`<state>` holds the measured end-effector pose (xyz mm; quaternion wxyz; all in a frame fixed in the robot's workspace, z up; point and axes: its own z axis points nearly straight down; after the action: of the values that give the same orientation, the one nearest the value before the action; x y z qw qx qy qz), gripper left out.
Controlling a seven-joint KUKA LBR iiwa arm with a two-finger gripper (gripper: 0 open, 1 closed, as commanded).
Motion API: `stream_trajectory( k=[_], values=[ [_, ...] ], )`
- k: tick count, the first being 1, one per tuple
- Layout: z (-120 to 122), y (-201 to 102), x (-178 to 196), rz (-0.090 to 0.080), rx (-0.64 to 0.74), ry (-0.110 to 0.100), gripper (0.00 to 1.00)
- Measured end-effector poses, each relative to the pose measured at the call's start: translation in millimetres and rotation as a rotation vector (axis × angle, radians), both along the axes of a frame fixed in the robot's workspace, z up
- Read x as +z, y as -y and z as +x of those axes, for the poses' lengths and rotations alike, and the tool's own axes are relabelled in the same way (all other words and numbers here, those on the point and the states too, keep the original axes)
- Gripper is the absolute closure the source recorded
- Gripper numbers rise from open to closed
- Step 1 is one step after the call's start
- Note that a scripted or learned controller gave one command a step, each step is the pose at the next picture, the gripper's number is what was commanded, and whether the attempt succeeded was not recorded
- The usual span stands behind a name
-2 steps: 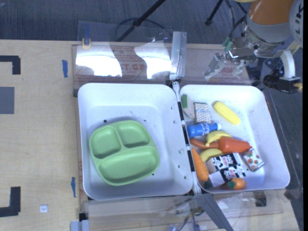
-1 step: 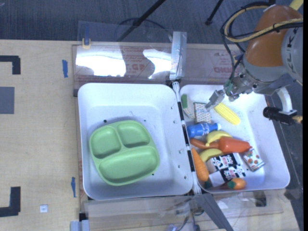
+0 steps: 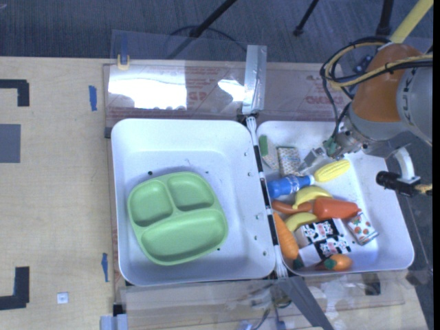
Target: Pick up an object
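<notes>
Jaws are showing as a small grey blur, and I cannot tell how far apart they are standing or whether anything is sitting between them. The gripper (image 3: pixel 311 160) is hanging low over the back part of the right bin (image 3: pixel 403 251), pointing down and toward the left. The arm (image 3: pixel 385 98) is reaching in from the right, its orange band lying just above the wrist.

A yellow corn cob (image 3: pixel 332 169) is lying just beside the gripper, on its near side; whether the two are touching I cannot tell. A pale packet (image 3: pixel 289 158) is lying just to the gripper's left, and a blue bottle (image 3: pixel 289 184) is lying on its side in front of that, near the wall between the bins. Closer to the front, the other objects are crowding together: a banana (image 3: pixel 311 196), a red-orange vegetable (image 3: pixel 336 208), a carrot (image 3: pixel 285 240) along the dividing wall, a black-and-white carton (image 3: pixel 322 236) and a small strawberry carton (image 3: pixel 362 229) toward the right. All of them are resting in the bin.

In the left bin (image 3: pixel 121 158) a green tray (image 3: pixel 179 215) with three compartments is sitting flat, well apart from the gripper.
</notes>
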<state>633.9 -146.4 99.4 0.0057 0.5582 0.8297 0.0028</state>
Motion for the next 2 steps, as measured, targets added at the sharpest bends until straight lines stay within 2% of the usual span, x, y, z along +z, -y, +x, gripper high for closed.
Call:
stream_trajectory(
  k=[1,2],
  values=[
    [-23.1,44.3,-14.7,0.001,0.138,-0.011,0.0],
    [-21.2,45.1,-5.7,0.001,0.137,-0.007,1.0]
  ],
)
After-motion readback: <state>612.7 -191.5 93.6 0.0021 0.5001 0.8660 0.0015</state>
